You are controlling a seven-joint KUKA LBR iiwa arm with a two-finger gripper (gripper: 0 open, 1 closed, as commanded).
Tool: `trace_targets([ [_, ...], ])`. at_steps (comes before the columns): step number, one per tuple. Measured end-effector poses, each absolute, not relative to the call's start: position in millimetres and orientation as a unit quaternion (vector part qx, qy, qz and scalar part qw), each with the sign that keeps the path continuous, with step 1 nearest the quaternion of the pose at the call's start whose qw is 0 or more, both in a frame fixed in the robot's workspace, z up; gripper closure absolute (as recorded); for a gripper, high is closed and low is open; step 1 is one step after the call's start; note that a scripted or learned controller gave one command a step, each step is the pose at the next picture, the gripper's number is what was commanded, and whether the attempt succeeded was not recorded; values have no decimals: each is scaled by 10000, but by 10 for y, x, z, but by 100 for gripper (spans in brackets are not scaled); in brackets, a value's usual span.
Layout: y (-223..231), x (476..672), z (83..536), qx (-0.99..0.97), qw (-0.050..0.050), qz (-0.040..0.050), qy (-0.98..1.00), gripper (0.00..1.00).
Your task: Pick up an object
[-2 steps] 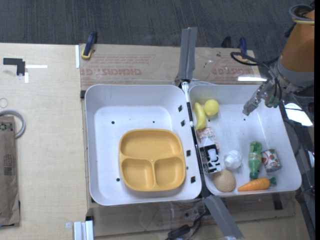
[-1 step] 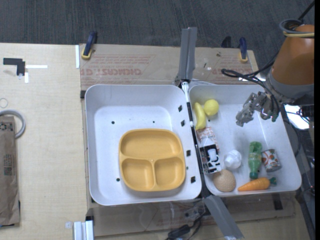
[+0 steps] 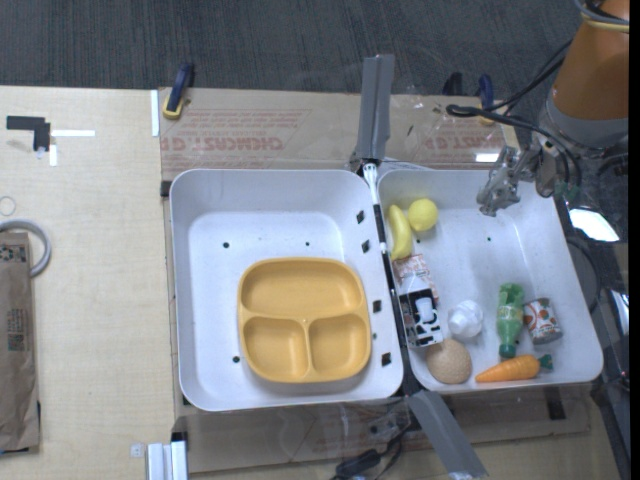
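Claw (image 3: 497, 196) hangs over the right bin's (image 3: 560, 258) far corner, fingers' state unclear; carrot (image 3: 512, 369) and lemon (image 3: 423, 214) lie below.

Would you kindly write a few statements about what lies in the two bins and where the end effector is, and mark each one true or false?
1. The yellow divided plate lies in the left bin. True.
2. The carrot lies near the right bin's front edge. True.
3. The end effector holds the lemon. False: it is at the right bin's far side, apart from the lemon, with nothing seen in it.
4. The banana lies on the plate. False: it lies in the right bin, beside the lemon.
5. The green bottle lies beside the small can. True.
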State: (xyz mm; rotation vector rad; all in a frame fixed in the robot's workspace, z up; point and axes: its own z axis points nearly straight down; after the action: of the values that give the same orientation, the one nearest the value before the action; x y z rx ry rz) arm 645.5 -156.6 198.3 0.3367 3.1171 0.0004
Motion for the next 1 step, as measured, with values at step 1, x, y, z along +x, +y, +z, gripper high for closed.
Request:
trace_targets([
  [1,-1451,6527,2400,101,32,1,9999,100],
])
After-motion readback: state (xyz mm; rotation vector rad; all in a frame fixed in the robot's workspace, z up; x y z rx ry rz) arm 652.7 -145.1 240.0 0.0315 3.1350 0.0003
